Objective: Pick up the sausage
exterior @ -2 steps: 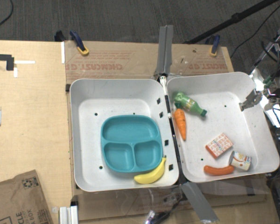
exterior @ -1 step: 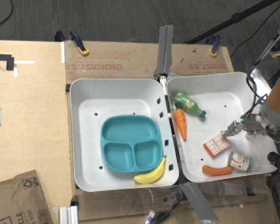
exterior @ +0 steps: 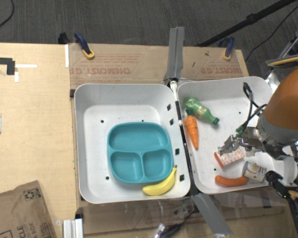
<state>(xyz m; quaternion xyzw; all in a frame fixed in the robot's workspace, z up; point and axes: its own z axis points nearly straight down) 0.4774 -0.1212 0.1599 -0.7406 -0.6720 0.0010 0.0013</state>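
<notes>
**Desk:** White plastic, two shallow bins side by side on a tan bench; what sits in the left bin (exterior: 82, 133)?

**Photographer:** A teal divided plate (exterior: 139, 151) lies near its middle, three compartments showing; a yellow banana (exterior: 160, 185) curves along the plate's front right corner, touching its rim, close to the bin's front edge.

**Desk:** And the right bin (exterior: 213, 90)?

**Photographer:** A green bottle (exterior: 200, 111) lies on its side near the back left corner; an orange carrot (exterior: 191, 131) lies just in front of it along the left wall, tip pointing toward the front; a red-and-white box (exterior: 229, 157) rests tilted near the middle; a small white can (exterior: 254, 171) lies by the front right corner.

**Desk:** Where is the sausage (exterior: 231, 180)?

**Photographer:** At the front edge of the right bin, lying flat, lengthwise along that edge; it sits just in front of the box and just left of the can, nothing gripping it.

**Desk:** The arm?

**Photographer:** The grey arm with its orange band (exterior: 288, 103) comes in over the right bin's right edge; the gripper (exterior: 232, 144) hangs at the box's back edge, apart from the sausage; its metal parts blur against the box, so whether the claw is apart or together I cannot tell.
</notes>
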